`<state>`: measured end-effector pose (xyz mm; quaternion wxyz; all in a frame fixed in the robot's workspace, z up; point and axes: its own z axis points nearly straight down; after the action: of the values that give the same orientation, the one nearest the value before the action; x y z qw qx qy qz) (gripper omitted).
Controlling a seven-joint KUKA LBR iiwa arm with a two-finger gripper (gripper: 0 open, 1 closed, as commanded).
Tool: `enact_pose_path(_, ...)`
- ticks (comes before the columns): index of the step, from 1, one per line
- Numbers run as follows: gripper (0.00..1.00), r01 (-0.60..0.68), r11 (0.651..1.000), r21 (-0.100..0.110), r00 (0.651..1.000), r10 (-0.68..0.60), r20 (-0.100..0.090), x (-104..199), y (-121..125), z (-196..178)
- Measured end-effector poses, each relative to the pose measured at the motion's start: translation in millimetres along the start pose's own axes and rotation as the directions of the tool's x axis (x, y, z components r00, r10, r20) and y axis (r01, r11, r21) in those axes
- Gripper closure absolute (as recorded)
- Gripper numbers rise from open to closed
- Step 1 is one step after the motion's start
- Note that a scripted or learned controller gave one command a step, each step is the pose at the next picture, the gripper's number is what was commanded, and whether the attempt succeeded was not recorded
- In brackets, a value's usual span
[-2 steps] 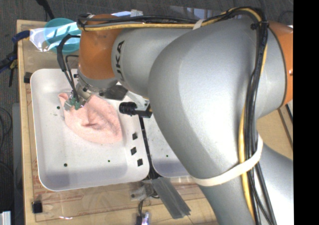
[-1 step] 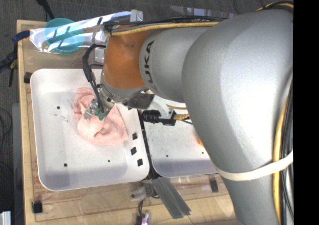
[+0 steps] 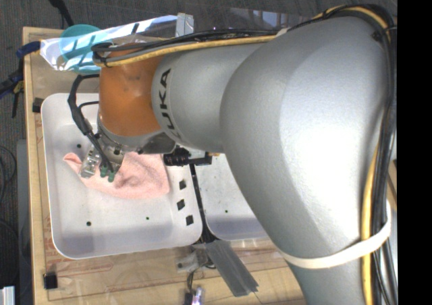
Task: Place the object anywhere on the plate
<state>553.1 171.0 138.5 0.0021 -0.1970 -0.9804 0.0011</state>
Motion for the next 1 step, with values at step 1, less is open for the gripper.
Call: enact_pose_path(1,1.00,0.037,0.999,-0.004,0.999,-0.037,0.005,5.2,40.6,-95.0)
